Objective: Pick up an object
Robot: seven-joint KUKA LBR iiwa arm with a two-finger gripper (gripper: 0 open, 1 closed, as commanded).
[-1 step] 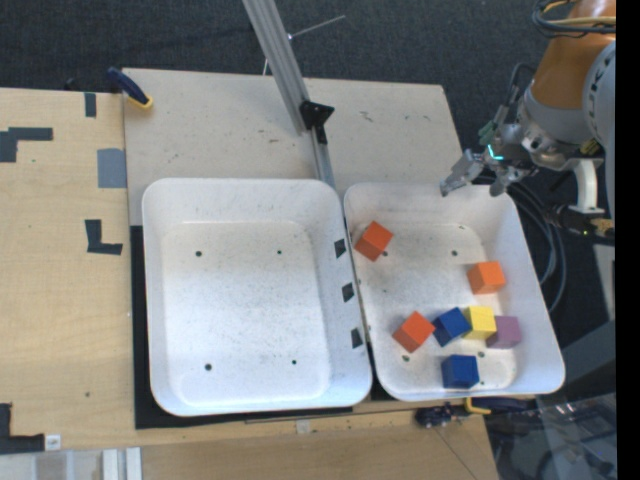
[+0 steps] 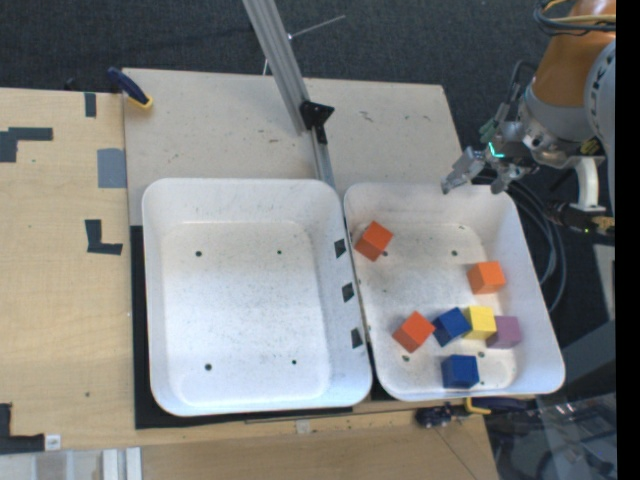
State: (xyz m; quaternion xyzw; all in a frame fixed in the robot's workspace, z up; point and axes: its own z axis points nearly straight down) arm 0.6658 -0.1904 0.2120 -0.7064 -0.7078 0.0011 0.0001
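Seen from above, two white bins sit side by side on the bench. The left bin [image 2: 240, 298] has only small dark specks on its floor. The right bin [image 2: 530, 298] holds seven blocks. One orange block [image 2: 374, 239] lies alone near the bin's upper left, well apart from the rest. A second orange block [image 2: 487, 277] sits toward the right wall. Lower down, a cluster crowds together: a third orange block [image 2: 413, 330] just beside a blue block [image 2: 452, 325], which touches a yellow block [image 2: 482, 321], with a purple block [image 2: 505, 332] next to that. Another blue block [image 2: 460, 370] lies below them near the front wall. A slanted metal rail [image 2: 283, 58] runs down to the gap between the bins, and a blue-and-yellow clamp [image 2: 130, 88] rests at the board's upper left corner.

The gripper [image 2: 480, 171] hangs over the upper right rim of the right bin, clear of all the blocks. Nothing sits between its fingers. How far apart they stand I cannot tell at this angle.
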